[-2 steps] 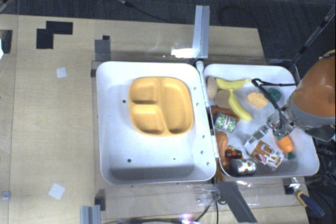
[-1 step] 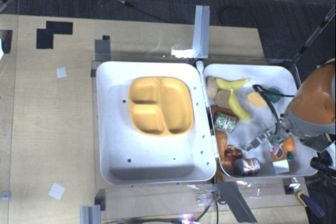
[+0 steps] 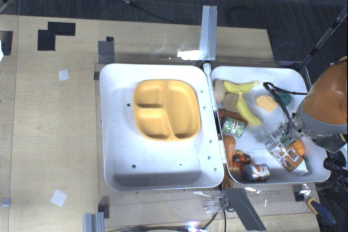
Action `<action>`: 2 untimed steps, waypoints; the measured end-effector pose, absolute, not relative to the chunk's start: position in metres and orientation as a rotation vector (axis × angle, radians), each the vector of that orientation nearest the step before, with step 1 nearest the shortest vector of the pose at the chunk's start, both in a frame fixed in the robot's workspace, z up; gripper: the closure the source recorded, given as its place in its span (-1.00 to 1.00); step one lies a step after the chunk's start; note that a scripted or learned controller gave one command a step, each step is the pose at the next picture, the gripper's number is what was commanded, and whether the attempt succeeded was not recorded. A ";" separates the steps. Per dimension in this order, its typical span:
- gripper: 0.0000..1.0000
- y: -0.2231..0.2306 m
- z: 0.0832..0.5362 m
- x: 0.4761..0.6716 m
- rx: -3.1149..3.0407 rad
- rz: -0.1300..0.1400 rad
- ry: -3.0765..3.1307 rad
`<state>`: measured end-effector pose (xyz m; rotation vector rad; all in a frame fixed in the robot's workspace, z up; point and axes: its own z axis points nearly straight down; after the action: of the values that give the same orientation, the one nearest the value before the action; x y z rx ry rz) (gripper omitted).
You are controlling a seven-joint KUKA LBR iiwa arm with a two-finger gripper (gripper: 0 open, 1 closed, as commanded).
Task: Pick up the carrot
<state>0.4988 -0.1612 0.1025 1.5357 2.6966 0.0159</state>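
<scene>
The carrot (image 3: 229, 145) is a short orange piece lying against the left wall of the right bin (image 3: 283, 70), near its front. My gripper (image 3: 277, 137) hangs low over the right half of that bin, below the grey wrist and orange band (image 3: 328, 96). It is well to the right of the carrot and apart from it, just left of a white and orange carton (image 3: 293, 156). I see nothing held in it.
Around the carrot lie a green and white carton (image 3: 234, 127), a dark can (image 3: 255, 172) and a red-brown toy (image 3: 240, 159). Two bananas (image 3: 244, 99) and a yellow-orange piece (image 3: 266, 103) sit at the back. The left bin (image 3: 117, 133) holds a yellow divided plate (image 3: 165, 108).
</scene>
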 end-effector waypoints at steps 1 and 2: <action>1.00 -0.049 0.187 0.494 1.366 0.011 2.818; 1.00 -0.115 0.114 0.486 1.449 -0.003 2.788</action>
<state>0.4861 -0.1148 0.1142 1.4486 2.7876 -0.0027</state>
